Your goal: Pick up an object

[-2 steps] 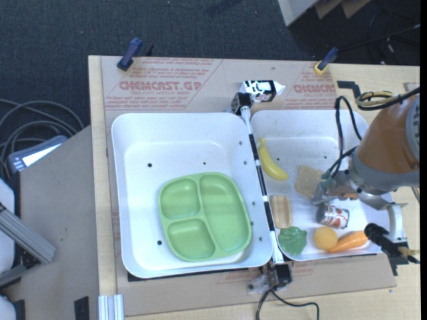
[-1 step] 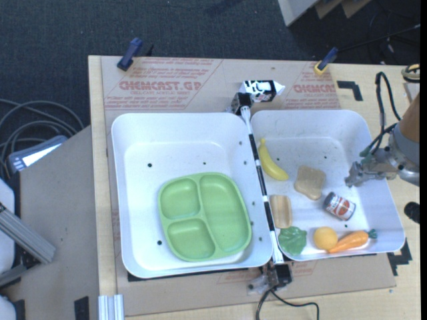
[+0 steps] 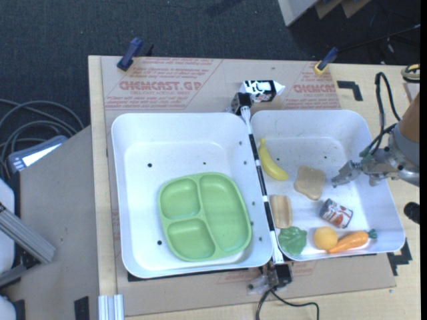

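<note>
We see two white bins side by side on the bench. The left bin (image 3: 133, 139) has a green plate (image 3: 203, 215) with three parts in it. The right bin (image 3: 313, 122) has play food in it. A yellow banana (image 3: 271, 163) lies close to the wall between the bins. A tan slice of bread (image 3: 309, 182) is near the middle. A small bun (image 3: 281, 210) lies below the banana. A red and white can (image 3: 335, 213) lies on its side. At the near edge we see a green leafy thing (image 3: 292, 239), a yellow lemon (image 3: 325, 237) and an orange carrot (image 3: 350, 241) in a row. The gripper (image 3: 348, 173) hangs over the right side of this bin, just beside the bread and above the can. We cannot tell how it is set. Nothing is in it.
</note>
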`<state>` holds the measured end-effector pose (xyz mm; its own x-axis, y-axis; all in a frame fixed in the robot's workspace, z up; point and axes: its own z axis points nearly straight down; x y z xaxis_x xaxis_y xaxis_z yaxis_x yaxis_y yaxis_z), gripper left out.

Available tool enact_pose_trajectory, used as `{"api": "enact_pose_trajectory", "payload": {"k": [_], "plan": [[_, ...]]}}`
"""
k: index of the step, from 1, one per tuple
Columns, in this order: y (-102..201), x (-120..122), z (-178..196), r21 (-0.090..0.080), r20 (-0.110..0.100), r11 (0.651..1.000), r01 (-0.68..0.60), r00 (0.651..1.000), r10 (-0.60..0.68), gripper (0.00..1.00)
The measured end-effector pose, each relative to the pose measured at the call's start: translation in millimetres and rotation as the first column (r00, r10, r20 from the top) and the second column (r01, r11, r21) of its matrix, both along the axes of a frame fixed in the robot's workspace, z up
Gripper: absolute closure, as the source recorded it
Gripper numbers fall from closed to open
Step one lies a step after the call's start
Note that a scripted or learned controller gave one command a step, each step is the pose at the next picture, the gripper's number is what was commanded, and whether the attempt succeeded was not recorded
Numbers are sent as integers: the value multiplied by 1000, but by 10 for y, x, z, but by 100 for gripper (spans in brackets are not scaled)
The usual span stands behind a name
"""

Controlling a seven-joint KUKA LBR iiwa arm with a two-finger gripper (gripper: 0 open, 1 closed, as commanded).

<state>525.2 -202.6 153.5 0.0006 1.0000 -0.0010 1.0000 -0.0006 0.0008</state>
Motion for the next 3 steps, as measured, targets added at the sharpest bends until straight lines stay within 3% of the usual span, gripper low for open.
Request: {"api": "enact_pose_trajectory", "payload": {"k": [1,2,3], "plan": [[196,-465,-693,1,-2,1000,0,1000,0,0],[194,-458,-590,0,1,1000,1,1000,-1,100],[1256,-382,311,2,-1,1000,-2,1000,2,100]]}}
